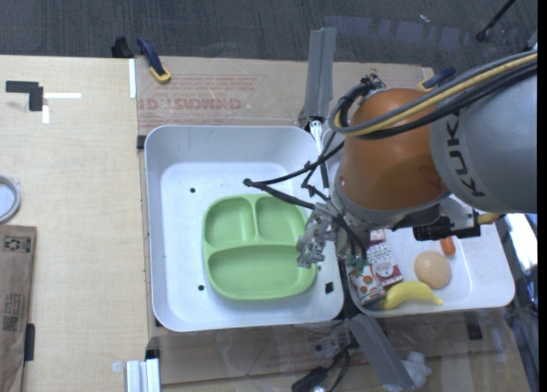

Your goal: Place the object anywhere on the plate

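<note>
Right under the end effector [313, 247] is the green plate's [253, 249] edge. I cannot tell if it grips anything. No food is on the plate; the banana [410, 296] lies beside it.

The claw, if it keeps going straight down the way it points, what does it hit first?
Probably the right edge of the green plate, which lies under the claw in the left bin. Height above it is unclear.

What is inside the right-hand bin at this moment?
In the right bin lie a banana, a tan egg-like item, a small carton and something orange. The arm covers the bin's far part.
</note>
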Robot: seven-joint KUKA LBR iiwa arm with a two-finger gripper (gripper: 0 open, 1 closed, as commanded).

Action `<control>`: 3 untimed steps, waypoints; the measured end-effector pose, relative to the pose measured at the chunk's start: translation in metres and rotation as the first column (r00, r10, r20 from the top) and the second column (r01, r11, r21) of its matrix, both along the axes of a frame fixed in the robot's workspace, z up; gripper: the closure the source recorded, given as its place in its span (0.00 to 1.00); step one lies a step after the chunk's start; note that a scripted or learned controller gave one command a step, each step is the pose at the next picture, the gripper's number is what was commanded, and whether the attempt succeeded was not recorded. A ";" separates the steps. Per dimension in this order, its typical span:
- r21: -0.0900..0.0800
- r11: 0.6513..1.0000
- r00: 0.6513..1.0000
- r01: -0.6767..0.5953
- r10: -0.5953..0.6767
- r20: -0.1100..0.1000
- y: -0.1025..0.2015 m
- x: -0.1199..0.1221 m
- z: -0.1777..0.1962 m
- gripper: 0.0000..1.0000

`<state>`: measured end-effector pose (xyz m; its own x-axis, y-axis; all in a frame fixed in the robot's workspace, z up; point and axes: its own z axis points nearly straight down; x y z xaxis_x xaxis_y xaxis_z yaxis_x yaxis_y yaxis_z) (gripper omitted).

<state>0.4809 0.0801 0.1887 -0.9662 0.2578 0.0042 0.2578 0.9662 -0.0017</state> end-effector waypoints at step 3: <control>-0.003 0.992 0.992 0.127 -0.127 -0.002 -0.016 0.022 0.058 1.00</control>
